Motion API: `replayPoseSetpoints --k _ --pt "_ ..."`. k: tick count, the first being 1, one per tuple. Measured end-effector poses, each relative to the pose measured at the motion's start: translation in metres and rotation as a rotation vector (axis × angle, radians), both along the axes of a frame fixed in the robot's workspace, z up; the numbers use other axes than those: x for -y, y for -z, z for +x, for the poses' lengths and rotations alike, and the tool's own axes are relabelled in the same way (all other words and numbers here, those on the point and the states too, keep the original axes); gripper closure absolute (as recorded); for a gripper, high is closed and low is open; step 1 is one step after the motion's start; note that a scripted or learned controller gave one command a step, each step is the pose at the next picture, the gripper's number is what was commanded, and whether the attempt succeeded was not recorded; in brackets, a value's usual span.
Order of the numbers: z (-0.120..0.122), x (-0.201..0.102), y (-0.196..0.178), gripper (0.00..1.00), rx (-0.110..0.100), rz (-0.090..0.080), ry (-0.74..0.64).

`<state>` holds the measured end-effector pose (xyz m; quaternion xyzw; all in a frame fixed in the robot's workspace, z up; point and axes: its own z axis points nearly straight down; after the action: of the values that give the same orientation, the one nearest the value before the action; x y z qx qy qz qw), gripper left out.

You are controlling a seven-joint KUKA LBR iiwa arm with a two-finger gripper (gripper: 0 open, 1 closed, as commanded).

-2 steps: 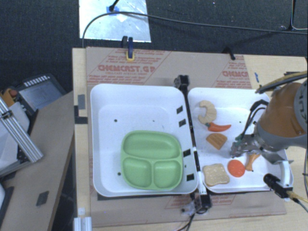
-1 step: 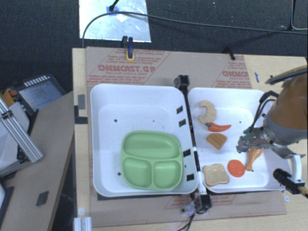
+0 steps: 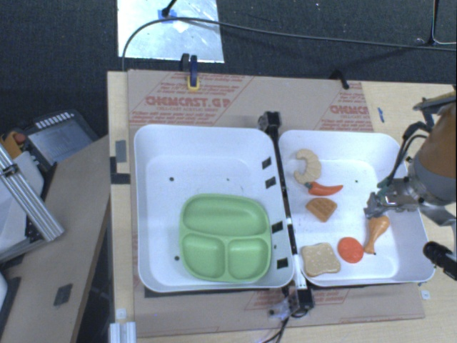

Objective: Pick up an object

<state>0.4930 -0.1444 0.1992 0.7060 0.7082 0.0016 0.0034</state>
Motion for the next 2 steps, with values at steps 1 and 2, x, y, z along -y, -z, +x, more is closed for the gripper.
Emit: replayPoseSetpoints --k 1,2 --pt "0.002 0.0 -0.03 1.0 -0.001 0.0 -0.001" --pt "0.02 -0.053 -0.036 1.0 -0.003 0.003 -0.007"
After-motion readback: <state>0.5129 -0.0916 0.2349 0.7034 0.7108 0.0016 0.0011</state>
